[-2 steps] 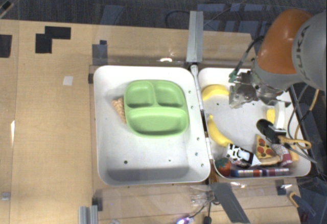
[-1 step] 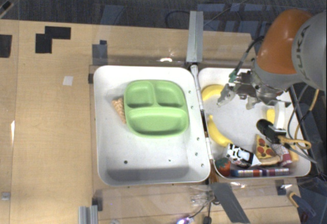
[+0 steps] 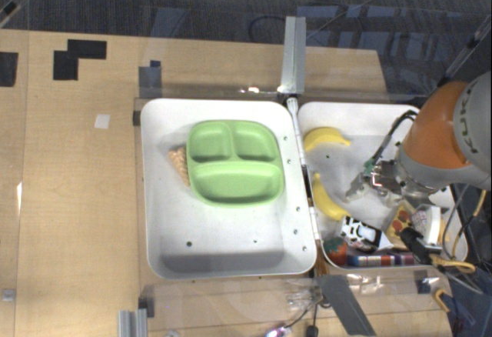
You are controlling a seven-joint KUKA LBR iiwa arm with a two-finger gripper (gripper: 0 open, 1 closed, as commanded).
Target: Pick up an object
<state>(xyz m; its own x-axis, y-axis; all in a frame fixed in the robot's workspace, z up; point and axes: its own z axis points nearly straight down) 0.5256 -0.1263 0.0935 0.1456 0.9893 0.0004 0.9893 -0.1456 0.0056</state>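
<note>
At the near edge of the right bin point(image 3: 338, 114) a clutter of small items lies packed along the wall: a black-and-white pack point(image 3: 360, 232), a row of markers point(image 3: 377, 258) and a yellow-and-red packet point(image 3: 419, 220). Just beyond, a banana point(image 3: 327, 201) lies against the divider, its long axis running near to far, slightly curved. The pincer point(image 3: 367, 181) hangs just right of it, apart from it, over bare bin floor; how far it is spread I cannot tell. A second banana point(image 3: 324, 139) lies farther back, pointing left to right, with free floor around it. In the left bin point(image 3: 161, 235), a green divided plate point(image 3: 234, 161) sits toward the far half, a tan snack point(image 3: 179, 164) tucked at its left edge; the near half is bare. Wooden surface point(image 3: 69, 197) stretches left.
</note>
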